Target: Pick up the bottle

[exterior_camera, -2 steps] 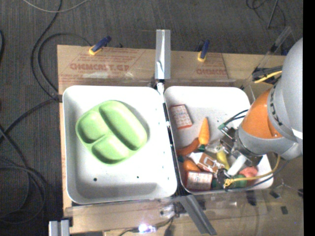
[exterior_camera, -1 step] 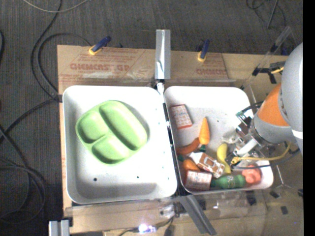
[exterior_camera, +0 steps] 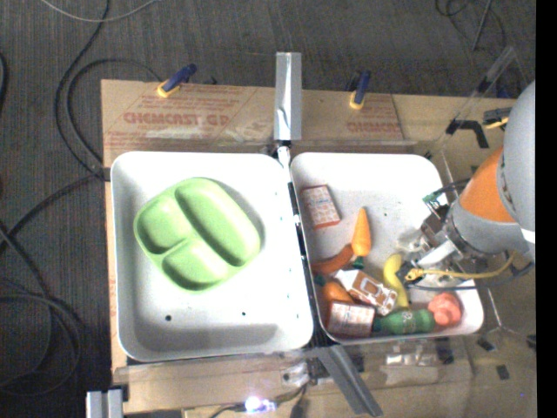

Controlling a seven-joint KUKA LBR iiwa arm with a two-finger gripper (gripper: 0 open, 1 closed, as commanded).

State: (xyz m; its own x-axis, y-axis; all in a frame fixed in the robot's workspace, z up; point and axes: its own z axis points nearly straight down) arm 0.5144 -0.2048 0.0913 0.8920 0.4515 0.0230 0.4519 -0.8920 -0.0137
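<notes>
The bottle (exterior_camera: 405,322), dark green, lies on its side at the lower right of the frame, along the right bin's near wall.

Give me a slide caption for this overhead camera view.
KUKA arm's gripper hovers over cluttered right bin; green divided plate sits in left bin.

Robot lab, not home. Big grey arm (exterior_camera: 513,190) with orange band reaches in from right. Two white bins (exterior_camera: 130,320) sit side by side on brown board (exterior_camera: 200,116), board held by blue and yellow clamps (exterior_camera: 177,80). Loose cables (exterior_camera: 74,68) lie on dark carpet (exterior_camera: 52,233). Metal post (exterior_camera: 287,94) stands between bins. Green divided plate (exterior_camera: 198,232) in left bin, pile of toy food (exterior_camera: 361,231) and small boxes (exterior_camera: 319,205) in right bin.
</notes>
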